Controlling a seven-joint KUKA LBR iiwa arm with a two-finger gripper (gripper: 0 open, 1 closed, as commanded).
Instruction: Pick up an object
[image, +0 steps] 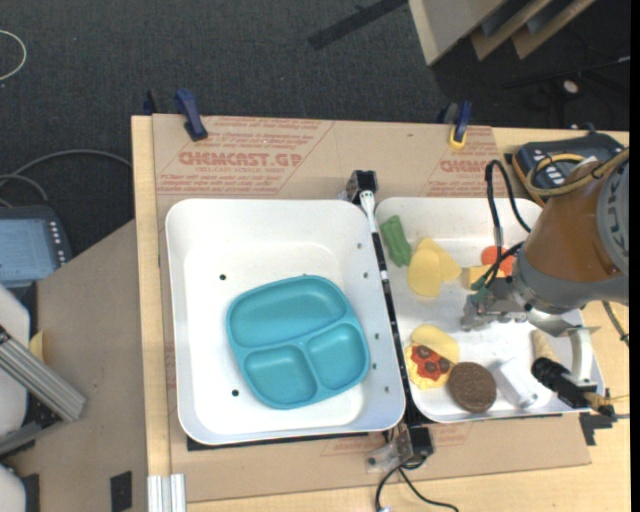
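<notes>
Far left of the gripper (490, 312), the left bin (190, 240) carries a smooth teal divided tray (297, 340). In the right bin (440, 215), a glossy green oblong piece (395, 241) lies up-left of the gripper, long axis running roughly up-down. A pale yellow rounded object (433, 268) sits just left of the gripper, making it the nearest candidate. Below-left lie a pizza slice (430, 358) and a brown disc (471, 386). Finger spacing cannot be told.

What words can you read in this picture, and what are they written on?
"CHEMCAST" followed by "G P", in big red letters on the brown paper sheet behind the left bin.
Smaller red lines around it: too blurred to read.
More red print on the paper above the right bin: too blurred to read.
</notes>
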